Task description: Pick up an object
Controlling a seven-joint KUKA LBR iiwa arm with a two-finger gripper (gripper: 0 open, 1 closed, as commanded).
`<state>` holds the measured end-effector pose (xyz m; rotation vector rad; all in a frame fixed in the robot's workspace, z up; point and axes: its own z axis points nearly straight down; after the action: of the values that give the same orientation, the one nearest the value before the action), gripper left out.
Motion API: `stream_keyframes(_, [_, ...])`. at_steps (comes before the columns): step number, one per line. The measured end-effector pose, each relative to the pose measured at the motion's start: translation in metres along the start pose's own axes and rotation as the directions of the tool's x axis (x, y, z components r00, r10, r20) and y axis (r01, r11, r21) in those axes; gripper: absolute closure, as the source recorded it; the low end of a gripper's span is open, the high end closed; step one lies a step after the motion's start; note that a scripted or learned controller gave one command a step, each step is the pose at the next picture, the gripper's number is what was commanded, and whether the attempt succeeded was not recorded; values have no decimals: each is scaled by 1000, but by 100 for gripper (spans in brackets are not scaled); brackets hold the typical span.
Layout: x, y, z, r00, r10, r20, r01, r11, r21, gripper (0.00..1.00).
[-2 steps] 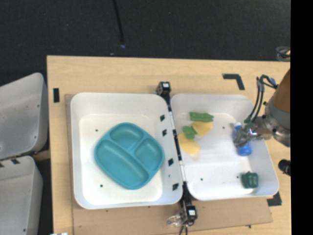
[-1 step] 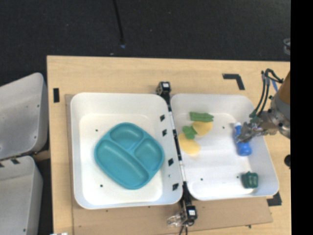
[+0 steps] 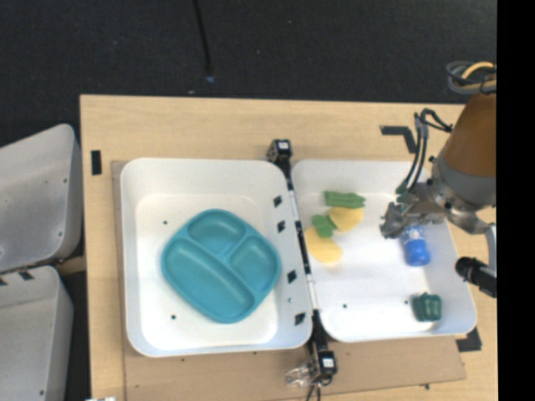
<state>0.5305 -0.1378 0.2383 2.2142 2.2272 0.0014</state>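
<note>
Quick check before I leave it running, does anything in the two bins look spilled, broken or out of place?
Nothing stands out. The teal tray lies flat but askew in the left bin; toys sit scattered in the right bin, none spilled.

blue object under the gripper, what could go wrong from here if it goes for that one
1. The gripper sits at the blue object's upper left edge rather than over its middle, so closing may clip it or push it aside.
2. The blue object lies near the right bin's far wall; a nudge could wedge it there.
3. The small size of the object leaves little margin for a clean hold.
</note>
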Motion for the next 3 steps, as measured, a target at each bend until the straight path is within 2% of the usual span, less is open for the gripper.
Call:
stream_keyframes(1, [50, 28, -10, 1000, -2, -1, 2, 1000, -3, 100])
stream_keyframes(2, [96, 41, -11, 1000, -1, -1, 1, 1000, -1, 100])
stream_keyframes(3, [143, 63, 1, 1000, 0, 0, 0, 1000, -1, 100])
